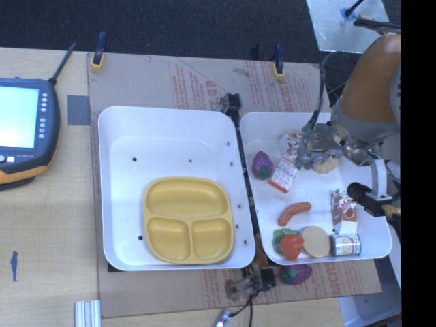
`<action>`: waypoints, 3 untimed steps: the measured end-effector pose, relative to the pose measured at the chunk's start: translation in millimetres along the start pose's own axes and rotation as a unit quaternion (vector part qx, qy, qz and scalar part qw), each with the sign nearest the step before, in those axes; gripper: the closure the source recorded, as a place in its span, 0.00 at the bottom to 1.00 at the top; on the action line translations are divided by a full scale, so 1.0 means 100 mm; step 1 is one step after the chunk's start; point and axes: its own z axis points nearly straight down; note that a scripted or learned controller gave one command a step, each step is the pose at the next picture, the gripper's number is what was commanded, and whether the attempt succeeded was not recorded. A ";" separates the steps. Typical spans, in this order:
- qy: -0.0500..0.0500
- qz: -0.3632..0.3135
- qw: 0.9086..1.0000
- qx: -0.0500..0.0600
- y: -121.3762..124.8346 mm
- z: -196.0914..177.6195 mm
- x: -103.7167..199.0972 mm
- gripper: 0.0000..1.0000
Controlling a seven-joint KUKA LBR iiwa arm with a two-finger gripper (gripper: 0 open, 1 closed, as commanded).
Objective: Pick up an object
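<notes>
Gripper [315,157] low in right bin [267,125], above sausage [294,213], beside snack packet [284,172]; claw state unclear.

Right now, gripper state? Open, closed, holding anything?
Gripper: cannot be told. It is low over the right bin, among the items at the bin's far end, and the view is too cluttered to judge a grasp.
</notes>
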 end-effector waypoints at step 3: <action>0.000 -0.001 1.000 -0.001 -0.54 1.08 -0.16 0.00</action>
